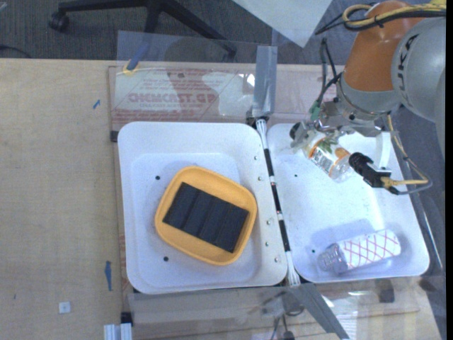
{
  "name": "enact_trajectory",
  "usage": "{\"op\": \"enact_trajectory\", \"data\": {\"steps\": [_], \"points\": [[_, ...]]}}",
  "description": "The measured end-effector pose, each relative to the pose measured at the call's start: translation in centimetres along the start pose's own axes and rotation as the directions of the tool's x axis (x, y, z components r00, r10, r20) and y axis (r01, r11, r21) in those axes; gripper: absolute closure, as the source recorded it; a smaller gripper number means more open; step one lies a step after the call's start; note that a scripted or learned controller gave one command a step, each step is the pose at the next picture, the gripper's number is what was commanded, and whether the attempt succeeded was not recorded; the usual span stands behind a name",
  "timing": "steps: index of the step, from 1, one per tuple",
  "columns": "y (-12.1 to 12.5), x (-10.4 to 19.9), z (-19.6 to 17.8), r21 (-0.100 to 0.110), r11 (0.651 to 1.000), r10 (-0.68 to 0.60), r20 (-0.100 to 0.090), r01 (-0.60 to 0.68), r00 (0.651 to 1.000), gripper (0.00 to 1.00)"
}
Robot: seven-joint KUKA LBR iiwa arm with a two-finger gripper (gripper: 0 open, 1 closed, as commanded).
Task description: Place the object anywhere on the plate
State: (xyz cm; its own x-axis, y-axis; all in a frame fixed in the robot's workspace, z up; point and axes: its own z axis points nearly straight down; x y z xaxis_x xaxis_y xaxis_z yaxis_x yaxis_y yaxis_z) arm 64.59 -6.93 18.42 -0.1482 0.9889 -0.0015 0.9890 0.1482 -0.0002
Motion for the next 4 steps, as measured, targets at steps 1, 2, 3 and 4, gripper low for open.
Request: {"op": "enact_trajectory", "data": {"steps": [1, 2, 3, 4], "points": [[-2.6, 8.1, 0.0, 0.003, 0.981, -0.195, -0.003, 0.195, 0.981, 1.0], [-3.3, 16.6, 0.0, 0.001, 0.905, -0.426, -0.003, 0.426, 0.905, 1.0], [-5.3, 22.4, 0.0, 0.002, 0.89, -0.456, -0.003, 0.456, 0.89, 1.0], [-5.3, 22.3, 0.0, 0.001, 0.891, -0.454, -0.003, 0.454, 0.891, 0.0]]}}
